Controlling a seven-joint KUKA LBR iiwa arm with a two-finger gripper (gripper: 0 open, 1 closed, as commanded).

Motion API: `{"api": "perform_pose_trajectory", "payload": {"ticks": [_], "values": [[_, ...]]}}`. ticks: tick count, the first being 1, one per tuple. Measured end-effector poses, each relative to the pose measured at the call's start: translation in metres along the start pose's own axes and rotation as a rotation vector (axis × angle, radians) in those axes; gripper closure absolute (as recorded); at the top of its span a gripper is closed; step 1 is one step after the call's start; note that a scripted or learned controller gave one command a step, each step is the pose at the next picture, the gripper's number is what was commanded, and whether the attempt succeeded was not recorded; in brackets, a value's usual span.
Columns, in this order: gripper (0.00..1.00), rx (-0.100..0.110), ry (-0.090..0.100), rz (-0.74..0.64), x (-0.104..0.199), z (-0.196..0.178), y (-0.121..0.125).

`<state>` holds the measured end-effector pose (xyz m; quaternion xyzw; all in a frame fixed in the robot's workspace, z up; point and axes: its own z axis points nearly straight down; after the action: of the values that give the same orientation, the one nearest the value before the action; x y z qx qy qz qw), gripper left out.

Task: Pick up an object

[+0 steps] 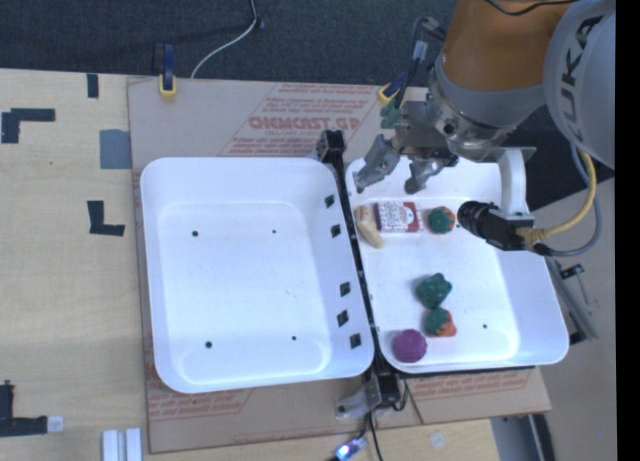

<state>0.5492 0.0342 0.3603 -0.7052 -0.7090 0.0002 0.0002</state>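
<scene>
Purple ball (409, 346) sits at the near edge of the right bin (520, 329), well below the gripper (396, 172). Just beyond it lie a dark green toy (433, 290) and, touching that, a green-and-orange piece (440, 324).

Closer to the gripper, just under its fingertips, a small packet (396, 217) with a red-and-white label lies flat on the bin floor. Its long axis runs side to side, across the bin; one end points at the divider between the bins, the other at a round green-and-red piece (439, 219) just beside it. A pale tan piece (368, 232) touches the packet's divider end.

The gripper hangs above the far end of the right bin with its two fingers spread apart and nothing between them. The packet lies slightly nearer the camera than the fingertips.

Left of the gripper, across the divider, is the left bin (170, 249).
</scene>
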Motion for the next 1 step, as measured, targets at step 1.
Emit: {"api": "perform_pose_trajectory", "payload": {"ticks": [1], "values": [[1.0,0.003,-0.003,0.013,-0.0783,0.0166,-0.0262]]}}
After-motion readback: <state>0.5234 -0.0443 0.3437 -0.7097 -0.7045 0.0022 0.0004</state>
